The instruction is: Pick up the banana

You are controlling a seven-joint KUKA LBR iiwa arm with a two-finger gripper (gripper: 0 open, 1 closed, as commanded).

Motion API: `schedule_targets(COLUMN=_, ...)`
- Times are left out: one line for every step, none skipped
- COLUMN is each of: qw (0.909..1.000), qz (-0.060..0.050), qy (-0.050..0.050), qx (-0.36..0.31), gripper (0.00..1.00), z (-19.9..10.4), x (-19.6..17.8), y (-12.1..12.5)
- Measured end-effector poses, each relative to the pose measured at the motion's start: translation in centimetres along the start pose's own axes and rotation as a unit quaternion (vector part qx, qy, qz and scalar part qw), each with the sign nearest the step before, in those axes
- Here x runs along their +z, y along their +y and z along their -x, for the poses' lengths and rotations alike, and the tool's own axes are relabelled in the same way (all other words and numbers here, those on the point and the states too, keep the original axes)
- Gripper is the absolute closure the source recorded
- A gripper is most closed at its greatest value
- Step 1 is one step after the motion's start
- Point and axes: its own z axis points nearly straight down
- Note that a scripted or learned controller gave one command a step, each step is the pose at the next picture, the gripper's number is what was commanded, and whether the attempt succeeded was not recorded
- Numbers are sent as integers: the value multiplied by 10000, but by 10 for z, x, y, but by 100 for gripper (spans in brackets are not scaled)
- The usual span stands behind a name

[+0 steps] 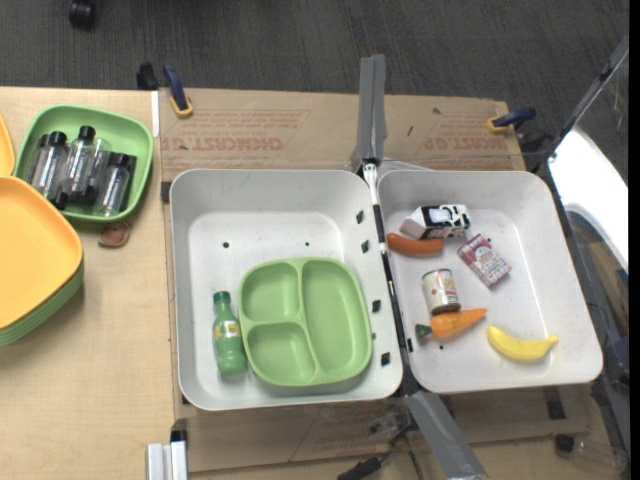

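Note:
The yellow banana [521, 345] lies in the right bin [560, 228], near its front right corner, curved with its ends pointing up-left and right. An orange toy carrot [455, 324] lies just to its left, a small gap between them.
The right bin also holds a small can [440, 291], a pink packet [484, 261], a black-and-white toy [442, 220] and an orange-red piece [414, 245]. In the left bin [200, 218] sit a green divided tray [303, 320] and a green bottle [229, 334]. Orange plates [30, 263] and a green tray of bottles [85, 163] stand at the far left.

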Motion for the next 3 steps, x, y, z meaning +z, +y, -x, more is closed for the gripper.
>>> schedule_targets(qw=10000, qz=5, qy=-3, qx=-23, gripper=100, z=-29, x=5, y=39)
schedule_targets(qw=9996, qz=-3, qy=-1, qx=269, gripper=100, z=-1, x=-1, y=6)
schedule_targets(qw=9947, qz=5, qy=4, qx=1027, gripper=100, z=1, x=4, y=1)
